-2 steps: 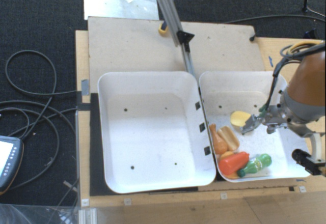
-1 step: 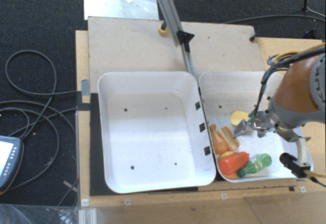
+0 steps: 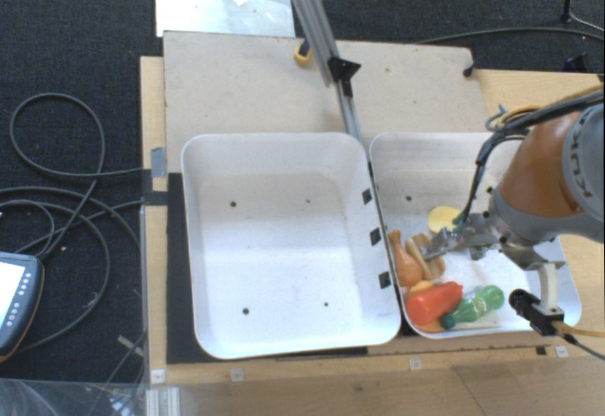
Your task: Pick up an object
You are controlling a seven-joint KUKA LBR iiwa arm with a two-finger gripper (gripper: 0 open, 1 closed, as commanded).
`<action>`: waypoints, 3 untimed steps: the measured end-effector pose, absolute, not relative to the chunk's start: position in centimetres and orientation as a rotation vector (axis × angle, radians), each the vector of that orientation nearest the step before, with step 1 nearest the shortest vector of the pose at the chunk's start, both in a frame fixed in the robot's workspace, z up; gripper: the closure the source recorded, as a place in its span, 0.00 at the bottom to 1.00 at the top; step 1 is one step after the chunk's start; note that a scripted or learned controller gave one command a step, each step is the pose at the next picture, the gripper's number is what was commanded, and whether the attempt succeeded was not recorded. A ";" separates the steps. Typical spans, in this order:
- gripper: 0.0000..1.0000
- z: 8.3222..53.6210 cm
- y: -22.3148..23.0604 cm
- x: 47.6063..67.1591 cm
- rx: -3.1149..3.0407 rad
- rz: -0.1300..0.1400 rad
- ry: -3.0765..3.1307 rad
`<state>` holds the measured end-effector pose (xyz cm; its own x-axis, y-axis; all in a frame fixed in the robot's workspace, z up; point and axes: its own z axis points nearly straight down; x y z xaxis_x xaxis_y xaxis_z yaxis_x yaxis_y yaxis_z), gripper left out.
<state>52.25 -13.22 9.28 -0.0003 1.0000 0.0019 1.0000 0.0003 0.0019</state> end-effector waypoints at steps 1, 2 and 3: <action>1.00 10.5 -13.2 52.4 -2.223 -0.009 -2.226; 1.00 15.8 -13.0 53.6 -2.219 -0.006 -2.232; 1.00 20.6 -13.0 53.8 -2.219 -0.005 -2.231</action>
